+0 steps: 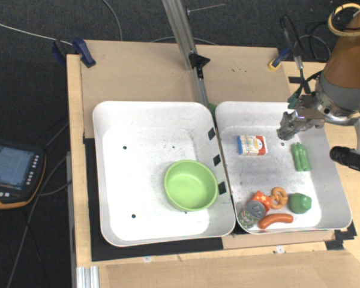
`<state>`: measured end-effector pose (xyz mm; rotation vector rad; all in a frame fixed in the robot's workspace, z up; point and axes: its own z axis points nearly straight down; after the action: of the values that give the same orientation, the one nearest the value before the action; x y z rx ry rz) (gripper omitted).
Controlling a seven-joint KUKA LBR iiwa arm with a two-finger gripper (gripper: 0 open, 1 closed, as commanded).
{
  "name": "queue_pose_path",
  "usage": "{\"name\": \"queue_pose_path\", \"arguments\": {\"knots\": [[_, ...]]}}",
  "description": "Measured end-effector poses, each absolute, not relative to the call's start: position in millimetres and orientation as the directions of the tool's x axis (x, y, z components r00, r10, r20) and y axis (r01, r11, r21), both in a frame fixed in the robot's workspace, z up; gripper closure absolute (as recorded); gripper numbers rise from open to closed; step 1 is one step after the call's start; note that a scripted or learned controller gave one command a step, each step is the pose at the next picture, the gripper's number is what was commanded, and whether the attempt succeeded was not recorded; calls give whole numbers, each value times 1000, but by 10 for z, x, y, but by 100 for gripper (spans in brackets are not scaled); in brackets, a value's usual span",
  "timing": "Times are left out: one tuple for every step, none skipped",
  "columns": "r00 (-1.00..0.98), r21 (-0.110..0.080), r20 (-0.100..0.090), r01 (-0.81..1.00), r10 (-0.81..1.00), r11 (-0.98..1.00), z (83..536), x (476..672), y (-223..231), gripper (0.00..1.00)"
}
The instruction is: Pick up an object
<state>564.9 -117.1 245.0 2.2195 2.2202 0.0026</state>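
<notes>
Two white bins. Left bin [114, 161]: one green bowl [191, 185], near its right wall. Right bin [330, 179]: one small carton [252, 145], one can [255, 209], one pretzel [278, 197], one sausage [275, 221], one green pepper [299, 203], one green pod [300, 157]. Gripper [286, 131] above the pod's upper end; finger state unreadable, cannot tell.

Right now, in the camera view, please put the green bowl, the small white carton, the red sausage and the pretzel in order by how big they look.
1. green bowl, clearly the largest.
2. small white carton.
3. red sausage, close to the carton in length but thinner, so this rank is unsure.
4. pretzel, the smallest.
</notes>
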Motion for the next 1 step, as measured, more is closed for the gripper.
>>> {"name": "queue_pose_path", "arguments": {"knots": [[-5, 0, 1, 1000, 1000, 5, 2326, 5626, -642, 100]]}}
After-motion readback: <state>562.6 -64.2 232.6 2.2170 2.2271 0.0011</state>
